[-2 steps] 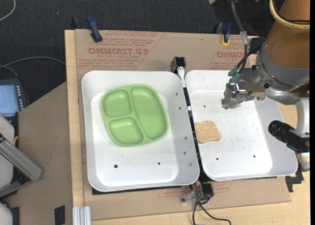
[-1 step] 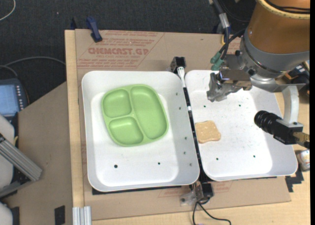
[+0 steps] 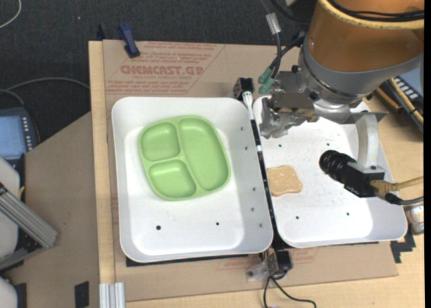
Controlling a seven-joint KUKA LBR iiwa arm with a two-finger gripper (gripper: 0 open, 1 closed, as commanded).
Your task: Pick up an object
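The slice of toast (image 3: 283, 180) lies flat at the left edge of the right bin (image 3: 337, 226), midway along. The green plate (image 3: 185, 158) fills the middle of the left bin (image 3: 135, 226). Farther back, my pincer (image 3: 277, 123) hangs over the right bin's far left corner; released or clenched, I cannot tell. I'd slide it nearer along that edge, then descend low and square to catch the toast's thin sides.

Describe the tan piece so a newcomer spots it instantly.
Of the two white bins, find the right bin in view. Near its inner wall lies a flat tan toast-like slice, unlike the green divided plate next door.
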